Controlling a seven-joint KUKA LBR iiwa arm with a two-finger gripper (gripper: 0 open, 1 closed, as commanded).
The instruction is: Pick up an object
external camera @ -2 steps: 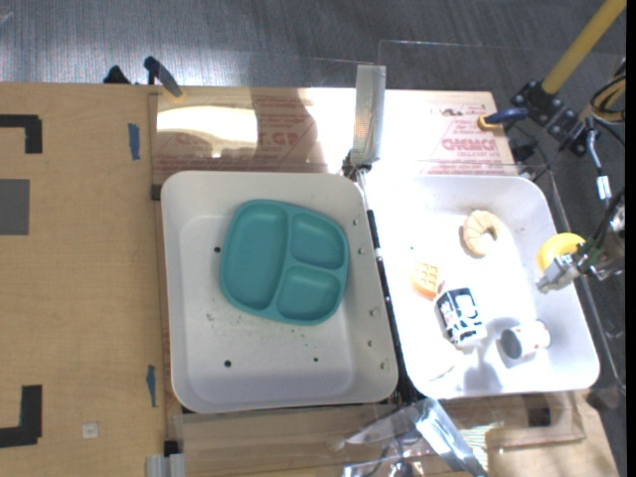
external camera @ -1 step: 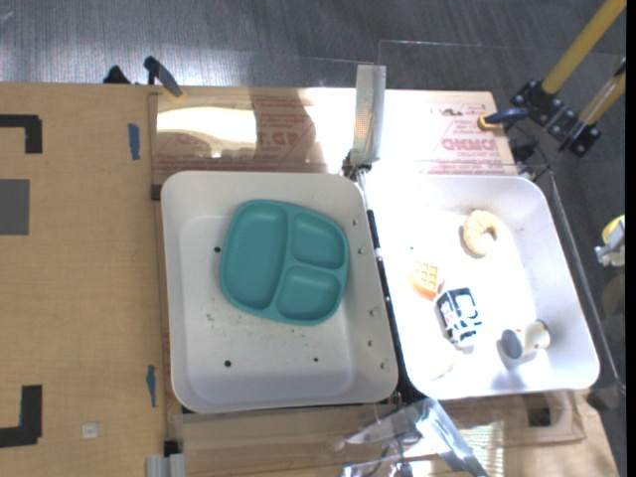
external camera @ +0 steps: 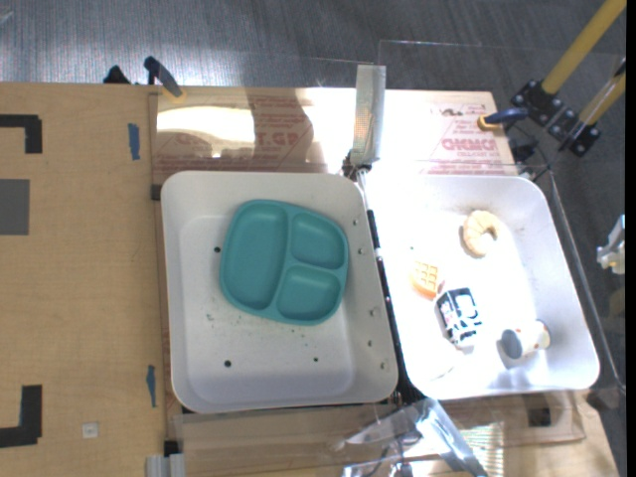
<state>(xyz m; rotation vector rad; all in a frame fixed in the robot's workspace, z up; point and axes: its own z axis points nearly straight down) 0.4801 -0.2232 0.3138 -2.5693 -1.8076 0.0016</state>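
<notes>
Crumpled clear plastic (external camera: pixel 417 437) lies at the near edge of the bench, cut off by the bottom of the frame, so its shape is hard to read. Just behind it the left bin (external camera: pixel 189 371) and the right bin (external camera: pixel 568 371) sit side by side, their inner walls touching.

Four small things that could be picked lie in the right bin, all apart from one another. Closest to the near wall is a small cup (external camera: pixel 524 341) on its side. Its long axis runs across the bin, with the grey mouth pointing towards the left bin and the pale base towards the outer wall. Just beside it lies a white packet with dark blue and black marks (external camera: pixel 458 317), its long axis running from the far side to the near side and leaning a little outward. The print is too small to make out. Beyond that is a little orange block (external camera: pixel 426 277) with a grid-like face, blurred by glare. Farthest back is a beige ring-shaped piece (external camera: pixel 481 233) lying flat; what it is made of is unclear.

A teal divided plate (external camera: pixel 283 261) lies flat in the middle of the left bin, with one large well on the outer side and two smaller wells towards the right bin.

I cannot tell whether the hand is wide or narrow.
</notes>
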